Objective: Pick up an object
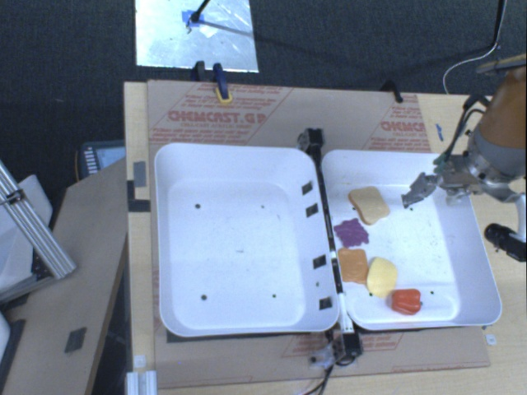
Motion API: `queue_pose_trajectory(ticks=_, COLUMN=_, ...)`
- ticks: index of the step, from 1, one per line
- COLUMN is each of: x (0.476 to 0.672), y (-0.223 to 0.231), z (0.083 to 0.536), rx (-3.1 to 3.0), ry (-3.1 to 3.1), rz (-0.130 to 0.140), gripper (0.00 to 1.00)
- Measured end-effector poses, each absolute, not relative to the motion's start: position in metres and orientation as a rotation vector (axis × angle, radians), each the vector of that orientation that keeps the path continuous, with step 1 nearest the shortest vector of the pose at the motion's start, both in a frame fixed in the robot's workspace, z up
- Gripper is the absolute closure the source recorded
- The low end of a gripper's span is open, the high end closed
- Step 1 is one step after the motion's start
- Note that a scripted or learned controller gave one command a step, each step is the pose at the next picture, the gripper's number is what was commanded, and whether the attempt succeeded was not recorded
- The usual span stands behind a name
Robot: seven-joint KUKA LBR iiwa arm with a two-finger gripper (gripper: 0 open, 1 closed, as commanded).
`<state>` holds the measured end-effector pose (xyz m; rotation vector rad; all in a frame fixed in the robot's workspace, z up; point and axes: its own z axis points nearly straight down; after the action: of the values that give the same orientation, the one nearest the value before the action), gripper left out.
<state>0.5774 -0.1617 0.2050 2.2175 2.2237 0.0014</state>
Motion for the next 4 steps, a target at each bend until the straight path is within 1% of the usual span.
queue_pose_trajectory(ticks=1, x=0.627, y=-0.167, z=0.399, rx=2.199, ry=2.213, rz=0.018, gripper=0.0)
queue_pose_trajectory(ticks=2, x=0.566, y=-0.193, z=0.53, rx=2.211, ry=2.208, rz=0.012, gripper=0.0)
queue_pose_trajectory(ticks=3, x=0.57, y=-0.191, z=0.532, rx=2.207, ry=2.222, rz=0.005, gripper=1.0)
queue_pose_trajectory(ticks=4, x=0.578, y=-0.135, z=0.432, rx=2.216, ry=2.237, rz=-0.004, gripper=1.0)
